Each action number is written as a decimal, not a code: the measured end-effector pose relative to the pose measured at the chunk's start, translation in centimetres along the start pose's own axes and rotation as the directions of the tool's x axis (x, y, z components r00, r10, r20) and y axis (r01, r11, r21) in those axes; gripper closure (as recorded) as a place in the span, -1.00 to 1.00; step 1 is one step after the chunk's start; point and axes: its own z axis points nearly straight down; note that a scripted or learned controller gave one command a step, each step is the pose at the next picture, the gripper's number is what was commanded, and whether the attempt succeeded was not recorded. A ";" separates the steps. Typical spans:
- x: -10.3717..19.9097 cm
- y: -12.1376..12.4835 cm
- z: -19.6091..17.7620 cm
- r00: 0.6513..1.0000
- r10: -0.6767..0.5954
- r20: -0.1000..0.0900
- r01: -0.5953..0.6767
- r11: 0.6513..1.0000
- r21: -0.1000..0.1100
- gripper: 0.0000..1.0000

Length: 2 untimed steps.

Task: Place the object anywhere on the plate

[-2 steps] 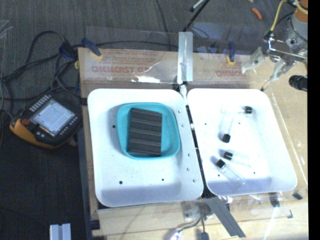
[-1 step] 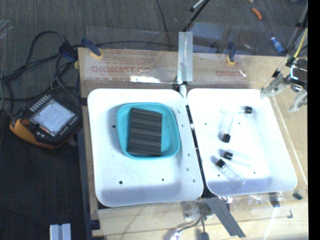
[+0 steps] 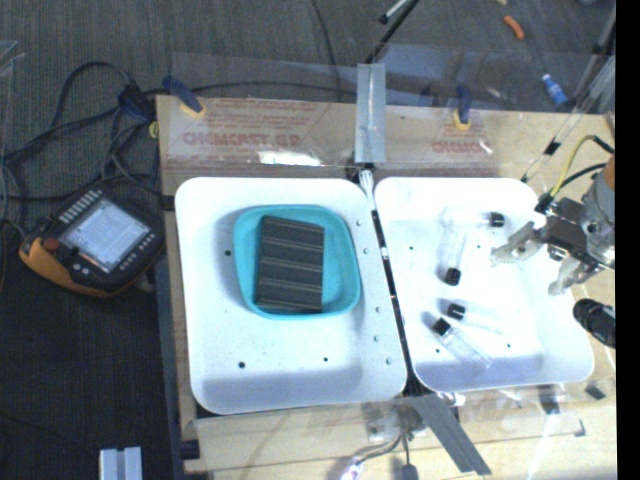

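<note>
Gripper (image 3: 540,258) spread open, empty, right of black-capped vials (image 3: 452,268)

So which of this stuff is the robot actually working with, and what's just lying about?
For the job:
- turquoise plastic plate, left white bin
- dark ribbed rectangular block lying on it
- gripper over the right white bin

Lying about:
- clear black-capped vials
- orange-edged handheld controller
- black cables

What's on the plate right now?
A dark ribbed block lies on the teal plate in the left bin, covering most of its middle. What lies under the block is hidden.
</note>
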 end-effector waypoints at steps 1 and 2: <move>1.9 5.6 -10.9 1.000 -0.018 0.001 0.018 1.000 -0.004 -1.00; -2.4 1.2 -7.4 0.996 0.086 -0.001 -0.086 0.996 -0.001 -1.00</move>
